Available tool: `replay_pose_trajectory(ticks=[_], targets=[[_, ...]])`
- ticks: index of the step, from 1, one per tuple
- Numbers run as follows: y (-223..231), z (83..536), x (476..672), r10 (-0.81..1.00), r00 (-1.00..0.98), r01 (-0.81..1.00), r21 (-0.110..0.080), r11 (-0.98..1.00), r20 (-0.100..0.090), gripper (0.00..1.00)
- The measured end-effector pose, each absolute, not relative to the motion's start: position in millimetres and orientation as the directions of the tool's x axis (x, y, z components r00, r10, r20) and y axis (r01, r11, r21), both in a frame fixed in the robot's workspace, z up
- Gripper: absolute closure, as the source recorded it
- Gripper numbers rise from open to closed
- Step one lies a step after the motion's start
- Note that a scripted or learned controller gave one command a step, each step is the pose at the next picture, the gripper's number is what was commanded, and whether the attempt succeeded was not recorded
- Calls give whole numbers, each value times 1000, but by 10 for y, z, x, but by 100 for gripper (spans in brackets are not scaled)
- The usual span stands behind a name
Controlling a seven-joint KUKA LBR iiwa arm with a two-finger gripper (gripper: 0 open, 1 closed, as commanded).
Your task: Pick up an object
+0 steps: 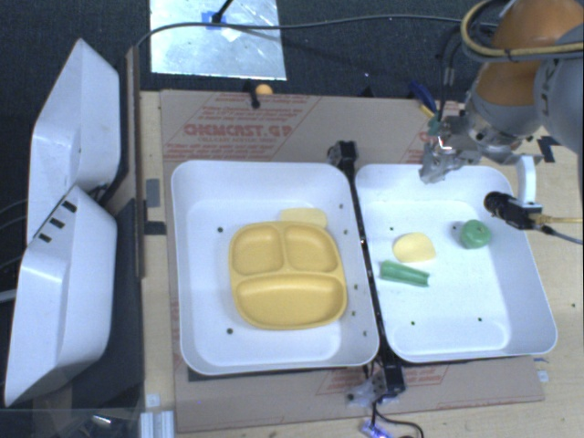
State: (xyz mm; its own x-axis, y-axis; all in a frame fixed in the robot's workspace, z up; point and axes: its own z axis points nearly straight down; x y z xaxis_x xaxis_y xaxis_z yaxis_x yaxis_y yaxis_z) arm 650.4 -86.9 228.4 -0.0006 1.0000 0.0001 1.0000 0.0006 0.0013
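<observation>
Arm poised over the right bin's far edge, three small objects lying loose below.

The gripper (440, 167) hangs above the back rim of the right bin (511, 336); whether it is spread or closed cannot be told from this angle. In that bin lie a pale yellow rounded piece (413, 247), a green stick-shaped piece (404, 274) just beside it toward the near side, and a round green object (474, 234) off to the right, apart from both. The left bin (196, 336) holds a yellow divided plate (287, 274) with a pale yellow flat piece (303, 216) at its far edge.
</observation>
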Motion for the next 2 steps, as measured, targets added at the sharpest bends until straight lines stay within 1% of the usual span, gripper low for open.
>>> replay_pose_trajectory(ticks=[1, 2], targets=[[-387, 2321, 6515, 1000, -5, 1000, 2, 5, 1, 100], [125, 2222, 6361, 1000, -5, 1000, 0, 5, 1, 100]])
